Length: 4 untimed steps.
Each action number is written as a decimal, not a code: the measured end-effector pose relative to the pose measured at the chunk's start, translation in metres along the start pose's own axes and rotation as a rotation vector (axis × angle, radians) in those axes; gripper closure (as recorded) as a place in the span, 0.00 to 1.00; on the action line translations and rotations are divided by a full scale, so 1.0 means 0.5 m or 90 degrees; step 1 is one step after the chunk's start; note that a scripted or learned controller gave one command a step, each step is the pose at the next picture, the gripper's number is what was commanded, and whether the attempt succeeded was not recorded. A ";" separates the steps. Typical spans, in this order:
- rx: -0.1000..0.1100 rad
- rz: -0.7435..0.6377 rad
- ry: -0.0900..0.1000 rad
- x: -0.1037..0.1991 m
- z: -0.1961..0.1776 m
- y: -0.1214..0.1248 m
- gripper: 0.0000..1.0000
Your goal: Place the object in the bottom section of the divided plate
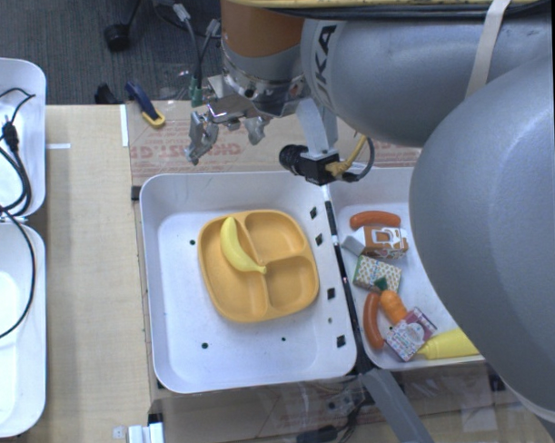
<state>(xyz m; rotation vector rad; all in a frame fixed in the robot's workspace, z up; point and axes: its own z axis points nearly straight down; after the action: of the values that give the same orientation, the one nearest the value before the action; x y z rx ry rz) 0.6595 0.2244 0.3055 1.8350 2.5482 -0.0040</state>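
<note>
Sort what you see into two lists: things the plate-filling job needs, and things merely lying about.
Job:
yellow divided plate
banana lying on the plate
gripper

Lying about:
sausage
carrot
small food packets
blue-handled tool beyond the bins
black cables

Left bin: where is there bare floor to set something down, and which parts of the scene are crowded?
In the left bin, bare white floor rings the divided plate, widest below it and at its left. On the plate, the banana lies across the left sections; the upper-right and lower-right sections are bare. The right bin is crowded with toy foods, partly under the arm.
</note>
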 end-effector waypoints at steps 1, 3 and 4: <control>0.001 0.185 0.000 -0.015 -0.270 -0.005 0.00; 0.003 0.184 -0.002 -0.015 -0.284 -0.004 0.00; 0.003 0.184 -0.002 -0.015 -0.284 -0.004 0.00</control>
<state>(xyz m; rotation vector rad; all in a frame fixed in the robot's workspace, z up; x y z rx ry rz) 0.6603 0.2169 0.4474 2.1831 2.2574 -0.0130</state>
